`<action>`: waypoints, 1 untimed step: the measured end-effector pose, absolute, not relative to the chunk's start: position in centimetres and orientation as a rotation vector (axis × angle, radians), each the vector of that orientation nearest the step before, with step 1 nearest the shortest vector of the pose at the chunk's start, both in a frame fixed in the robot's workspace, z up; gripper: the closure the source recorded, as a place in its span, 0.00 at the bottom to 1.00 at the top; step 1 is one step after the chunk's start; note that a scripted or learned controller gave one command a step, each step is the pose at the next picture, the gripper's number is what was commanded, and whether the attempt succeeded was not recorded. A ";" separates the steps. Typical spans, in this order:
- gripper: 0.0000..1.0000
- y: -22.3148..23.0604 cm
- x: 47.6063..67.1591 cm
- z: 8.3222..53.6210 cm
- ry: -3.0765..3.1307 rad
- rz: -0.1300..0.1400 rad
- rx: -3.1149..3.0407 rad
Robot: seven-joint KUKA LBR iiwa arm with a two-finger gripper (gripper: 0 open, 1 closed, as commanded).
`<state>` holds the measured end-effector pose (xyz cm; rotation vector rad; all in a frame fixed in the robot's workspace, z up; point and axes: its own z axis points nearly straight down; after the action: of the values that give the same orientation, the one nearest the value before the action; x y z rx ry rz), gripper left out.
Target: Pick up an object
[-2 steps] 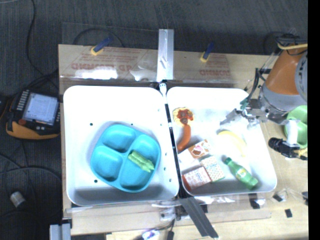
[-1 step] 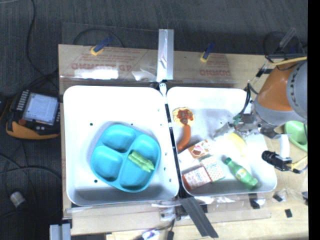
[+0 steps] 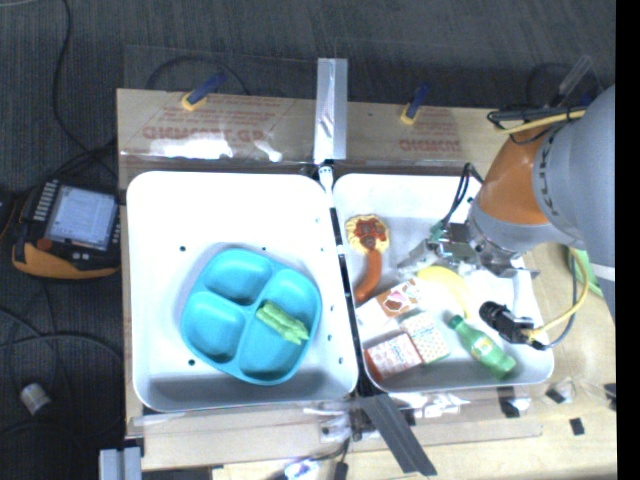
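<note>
My gripper [image 3: 436,250] hangs low over the middle of the right bin [image 3: 400,196], on the end of the grey arm with its orange band [image 3: 508,186]. A pale yellow piece [image 3: 445,286] lies right under and just in front of it. To its left are a round pizza-like toy [image 3: 366,231] and an orange-red sausage [image 3: 369,276]. Near the front of this bin are a small red and white box [image 3: 400,298], a checked box [image 3: 429,336], a red box [image 3: 391,354] and a green bottle [image 3: 483,347]. I see nothing held.
The left bin [image 3: 160,208] holds a blue divided plate [image 3: 222,320] with a green piece [image 3: 283,321] in its right compartment. A divider wall [image 3: 342,268] separates the bins. A screen device [image 3: 78,220] lies on the floor at the left.
</note>
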<state>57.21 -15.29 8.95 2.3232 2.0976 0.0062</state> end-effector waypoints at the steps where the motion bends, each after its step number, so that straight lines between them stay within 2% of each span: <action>1: 0.00 -18.9 54.4 9.0 2.131 0.010 2.295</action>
<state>54.38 -18.86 8.95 2.2948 2.1306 0.0098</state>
